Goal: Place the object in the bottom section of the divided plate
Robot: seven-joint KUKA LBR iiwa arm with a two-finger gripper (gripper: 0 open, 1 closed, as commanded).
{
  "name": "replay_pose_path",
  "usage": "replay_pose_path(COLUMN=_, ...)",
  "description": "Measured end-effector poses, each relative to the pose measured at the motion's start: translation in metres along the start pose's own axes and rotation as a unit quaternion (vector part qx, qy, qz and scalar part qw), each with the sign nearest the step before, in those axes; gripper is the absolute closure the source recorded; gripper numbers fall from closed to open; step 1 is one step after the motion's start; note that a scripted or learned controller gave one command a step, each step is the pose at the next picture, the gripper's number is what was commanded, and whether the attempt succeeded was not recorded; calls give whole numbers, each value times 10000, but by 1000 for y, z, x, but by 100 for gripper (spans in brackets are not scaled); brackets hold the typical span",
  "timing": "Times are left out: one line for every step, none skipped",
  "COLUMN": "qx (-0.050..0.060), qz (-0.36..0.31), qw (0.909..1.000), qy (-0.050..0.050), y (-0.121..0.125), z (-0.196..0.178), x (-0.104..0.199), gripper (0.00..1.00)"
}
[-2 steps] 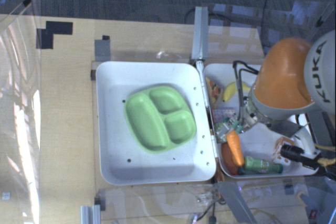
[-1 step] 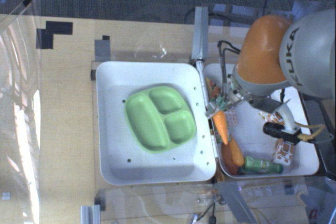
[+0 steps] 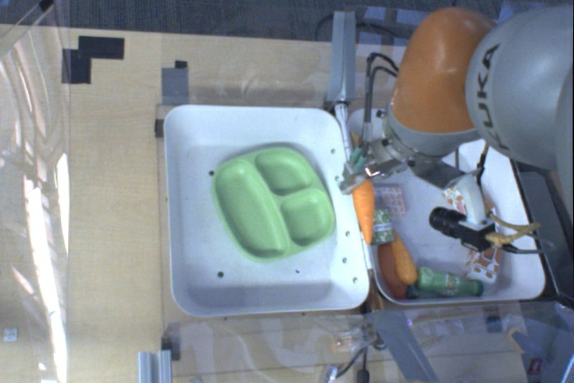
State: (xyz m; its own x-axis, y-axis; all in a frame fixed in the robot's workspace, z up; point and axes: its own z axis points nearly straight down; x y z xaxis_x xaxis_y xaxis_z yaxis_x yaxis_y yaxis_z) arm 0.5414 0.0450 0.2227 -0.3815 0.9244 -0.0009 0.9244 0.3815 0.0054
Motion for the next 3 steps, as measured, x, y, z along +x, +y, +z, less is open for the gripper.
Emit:
replay_pose_path(qx=4, qz=-500, qw=9988, qy=2, y=-1, z=9, x=41, gripper=100)
replay_pose_path(qx=7, qz=-973, qw=9953, qy=5, y=-1, z=38, x=62, gripper=100)
replay_pose_path(qx=4, qz=267, qw=9996, qy=5, y=76, z=8, x=120, gripper=100)
